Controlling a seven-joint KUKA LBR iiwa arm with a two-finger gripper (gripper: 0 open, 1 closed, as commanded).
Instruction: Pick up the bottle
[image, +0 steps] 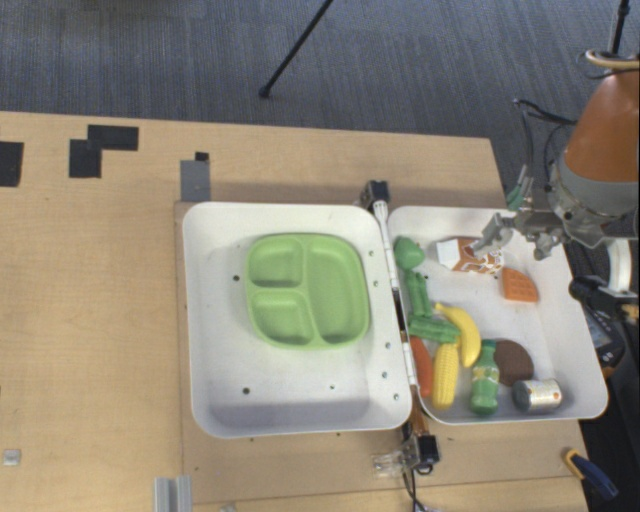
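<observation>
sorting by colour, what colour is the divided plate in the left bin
Light green plate, clearest in the camera view.

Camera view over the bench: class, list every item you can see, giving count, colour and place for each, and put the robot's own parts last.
bins: two, white, side by side on the bench
divided plate: one, light green, middle of the left bin
bottle: one, green, near edge of the right bin
bananas: two, yellow, beside the bottle
can: one, silver, near right corner of the right bin
brown lump: one, just above the can
orange wedge: one, upper right bin
green toys: several, along the right bin's left wall
arm: one, grey and orange, upper right
claw: one, grey, over the right bin's far end
</observation>
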